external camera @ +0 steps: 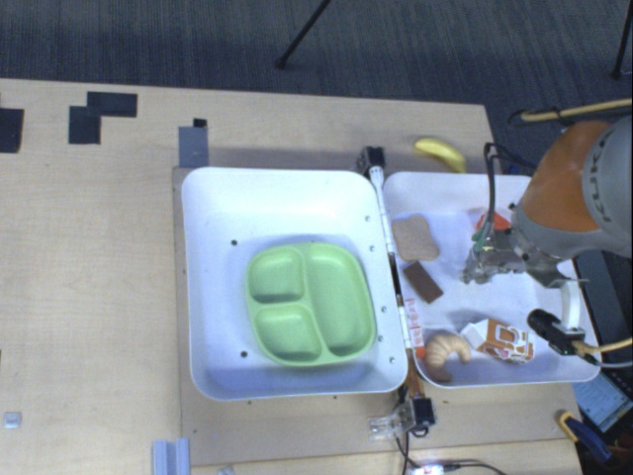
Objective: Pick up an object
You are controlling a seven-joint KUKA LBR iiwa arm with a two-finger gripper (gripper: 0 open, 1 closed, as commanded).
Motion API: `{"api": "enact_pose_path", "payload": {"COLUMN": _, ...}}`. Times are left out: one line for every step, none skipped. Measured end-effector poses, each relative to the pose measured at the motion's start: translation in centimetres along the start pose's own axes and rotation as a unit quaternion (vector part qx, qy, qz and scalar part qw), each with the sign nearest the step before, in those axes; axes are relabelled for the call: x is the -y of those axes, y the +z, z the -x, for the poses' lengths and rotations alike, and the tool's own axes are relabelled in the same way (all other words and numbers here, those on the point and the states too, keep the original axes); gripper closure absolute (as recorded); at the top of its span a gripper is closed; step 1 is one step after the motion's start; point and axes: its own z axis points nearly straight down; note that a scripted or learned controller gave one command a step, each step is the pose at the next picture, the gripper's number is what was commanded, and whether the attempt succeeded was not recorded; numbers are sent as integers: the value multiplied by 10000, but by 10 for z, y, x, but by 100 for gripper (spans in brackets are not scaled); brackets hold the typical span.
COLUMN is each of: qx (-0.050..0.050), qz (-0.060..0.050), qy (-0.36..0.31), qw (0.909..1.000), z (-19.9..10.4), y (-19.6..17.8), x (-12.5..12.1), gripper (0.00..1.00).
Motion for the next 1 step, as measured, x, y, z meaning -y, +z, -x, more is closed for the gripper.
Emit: {"api": "enact_pose_path", "payload": {"qx": 10, "qz": 8, "qy": 4, "qw": 10000, "z": 46, "y": -55, "x": -43, "gripper": 100}}
